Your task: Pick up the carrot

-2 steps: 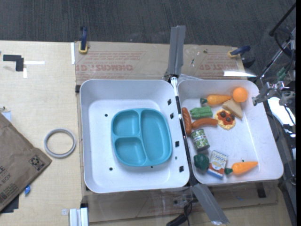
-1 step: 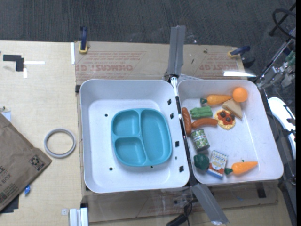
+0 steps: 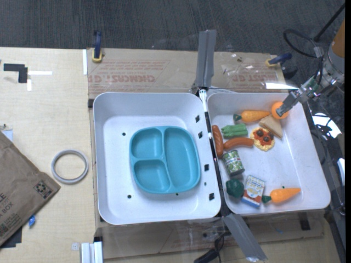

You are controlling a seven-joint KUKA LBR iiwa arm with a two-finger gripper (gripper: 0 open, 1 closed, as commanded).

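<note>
Camera view, left bin (image 3: 104,147): a blue tray (image 3: 164,159) lies unused; right bin (image 3: 312,158) crowds the toy food, the carrot (image 3: 284,194) low near its front wall, well apart from the gripper (image 3: 285,109), whose opening I cannot tell

Dark grey carpet (image 3: 137,10) lies beyond the pale wooden bench (image 3: 44,119) under even light.

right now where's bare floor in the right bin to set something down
The right bin has bare floor along its right wall, between the pizza slice and the lower carrot. Its left half is crowded: hot dogs, can, juice box. The left bin is bare around the blue tray.
</note>
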